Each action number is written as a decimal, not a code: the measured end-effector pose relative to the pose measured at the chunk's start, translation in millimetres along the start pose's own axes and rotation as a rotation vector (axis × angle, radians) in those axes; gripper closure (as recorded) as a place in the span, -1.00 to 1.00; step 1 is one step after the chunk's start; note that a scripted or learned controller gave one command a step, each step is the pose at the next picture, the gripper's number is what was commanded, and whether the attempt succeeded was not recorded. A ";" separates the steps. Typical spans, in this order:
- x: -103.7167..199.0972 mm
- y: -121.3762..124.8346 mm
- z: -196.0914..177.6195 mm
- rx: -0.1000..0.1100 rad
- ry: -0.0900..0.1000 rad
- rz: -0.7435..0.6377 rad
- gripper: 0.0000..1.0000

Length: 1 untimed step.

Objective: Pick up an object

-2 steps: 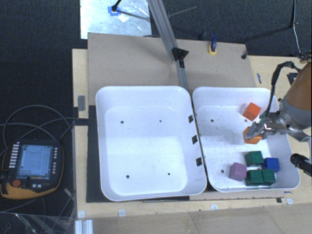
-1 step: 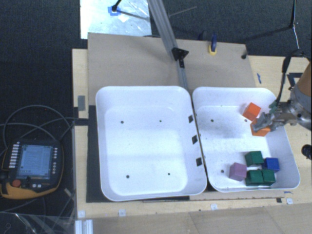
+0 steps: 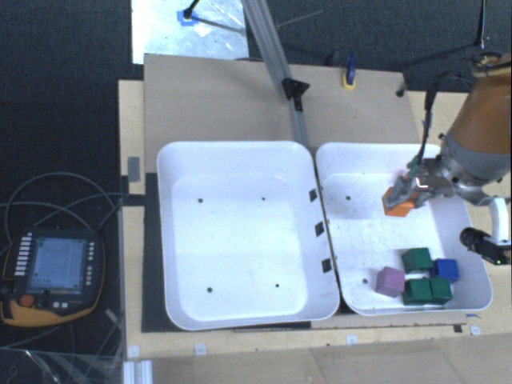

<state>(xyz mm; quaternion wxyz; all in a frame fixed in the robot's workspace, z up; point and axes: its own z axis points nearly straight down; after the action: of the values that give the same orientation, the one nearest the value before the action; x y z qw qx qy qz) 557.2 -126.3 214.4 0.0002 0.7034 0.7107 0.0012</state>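
Gripping an orange block [image 3: 398, 206] in the right bin [image 3: 352, 174], mid-pick.

Claw [image 3: 405, 193] sits over the bin's far-right part, near its back wall, arm entering from the right edge. Fingers look closed down on the orange block, which shows between and just under them; whether it is off the bin floor I can't tell from this slant. Judged step: grasp made, lift pending. Next move calls for a straight rise, keeping the squeeze steady so the block doesn't twist out, and clearing the bin wall. Other blocks, two green [image 3: 416, 259], one blue [image 3: 446, 270], one purple [image 3: 390, 281], cluster at the bin's near-right corner, well apart from the claw. Left bin [image 3: 240, 166] holds nothing to pick.
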 end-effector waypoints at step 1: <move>53.2 30.1 4.5 -0.001 0.001 -0.001 1.00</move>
<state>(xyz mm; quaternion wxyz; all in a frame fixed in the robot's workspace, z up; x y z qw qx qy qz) 586.7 -72.7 210.0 0.0002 0.7030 0.7112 0.0018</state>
